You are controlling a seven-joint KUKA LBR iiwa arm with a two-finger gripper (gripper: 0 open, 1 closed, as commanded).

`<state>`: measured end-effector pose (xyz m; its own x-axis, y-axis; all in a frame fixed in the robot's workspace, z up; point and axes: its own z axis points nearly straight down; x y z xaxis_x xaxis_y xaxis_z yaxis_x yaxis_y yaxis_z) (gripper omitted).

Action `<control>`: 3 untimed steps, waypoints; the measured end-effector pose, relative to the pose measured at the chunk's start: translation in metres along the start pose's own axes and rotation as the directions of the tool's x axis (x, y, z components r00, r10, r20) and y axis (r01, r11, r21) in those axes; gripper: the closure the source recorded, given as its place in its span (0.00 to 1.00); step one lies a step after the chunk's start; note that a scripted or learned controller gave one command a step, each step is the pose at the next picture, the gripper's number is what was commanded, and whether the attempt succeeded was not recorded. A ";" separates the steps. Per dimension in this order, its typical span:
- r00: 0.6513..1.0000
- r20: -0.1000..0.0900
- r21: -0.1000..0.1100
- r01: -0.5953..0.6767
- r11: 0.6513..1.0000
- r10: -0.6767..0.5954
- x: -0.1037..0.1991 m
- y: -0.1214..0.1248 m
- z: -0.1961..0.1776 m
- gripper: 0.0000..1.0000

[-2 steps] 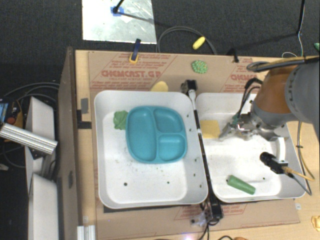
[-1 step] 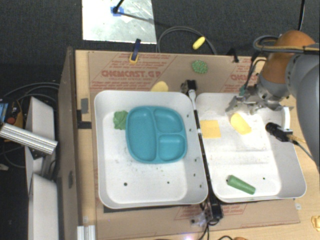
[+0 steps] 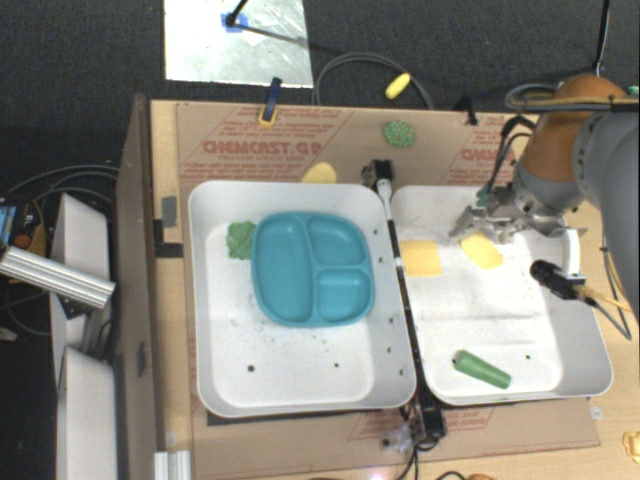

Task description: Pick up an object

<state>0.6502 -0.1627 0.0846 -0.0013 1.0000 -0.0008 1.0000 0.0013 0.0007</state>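
My pincer (image 3: 488, 230) hangs at two o'clock in the right bin (image 3: 520, 378), just over a yellow piece (image 3: 484, 254); its spread, I cannot tell.

Grey arm (image 3: 600, 158) reaching in from the right, orange-banded wrist bent down, claw (image 3: 487, 226) lowered.

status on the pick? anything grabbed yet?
Done: the arm has reached into the right bin, with the gripper low at its far side, right over a yellow piece.
In hand: nothing visibly lifted; the yellow piece looks to be lying on the bin floor.
Left: the grasp and lift. The yellow block and green object lie untouched.
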 end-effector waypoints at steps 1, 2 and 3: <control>1.000 0.001 -0.005 0.002 1.000 -0.002 0.000 0.002 -0.012 1.00; 1.000 0.001 -0.004 0.002 1.000 -0.002 0.000 0.002 -0.012 0.00; 1.000 0.001 -0.002 0.000 1.000 0.000 -0.007 0.001 -0.001 0.00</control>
<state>0.6509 -0.1702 0.0858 -0.0008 1.0000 -0.0017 1.0000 0.0008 0.0028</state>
